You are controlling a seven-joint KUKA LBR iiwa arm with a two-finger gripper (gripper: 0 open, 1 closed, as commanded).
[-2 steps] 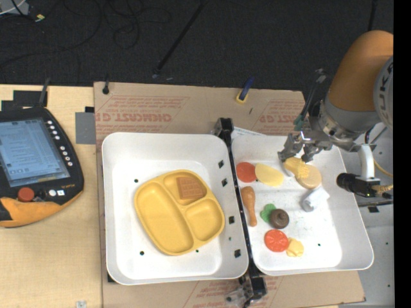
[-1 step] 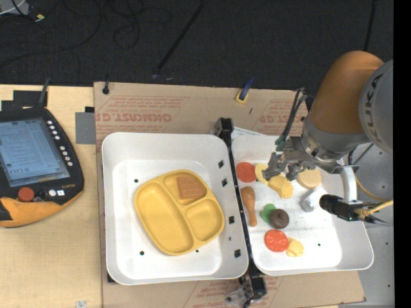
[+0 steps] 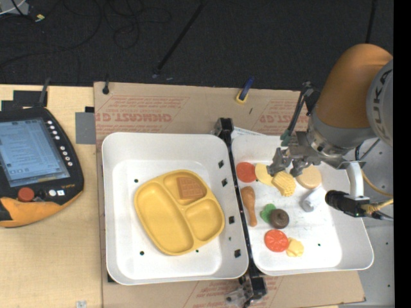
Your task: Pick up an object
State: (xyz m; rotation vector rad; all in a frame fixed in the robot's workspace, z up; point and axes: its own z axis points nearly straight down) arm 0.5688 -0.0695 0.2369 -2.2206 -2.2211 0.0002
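As the gripper [image 3: 287, 167] hangs over the right bin [image 3: 350, 252], we see its spread fingers just above yellow corn [image 3: 284, 184].

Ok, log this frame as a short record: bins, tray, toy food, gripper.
left bin: holds a yellow tray
tray: three compartments; a waffle lies in the upper right one
right bin: holds the loose toy food
toy food: red disc, corn, drumstick, donut, tomato, small yellow piece
gripper: low over the right bin's upper part, just above the corn
held: nothing seen between the fingers
left of bins: tablet on the bench
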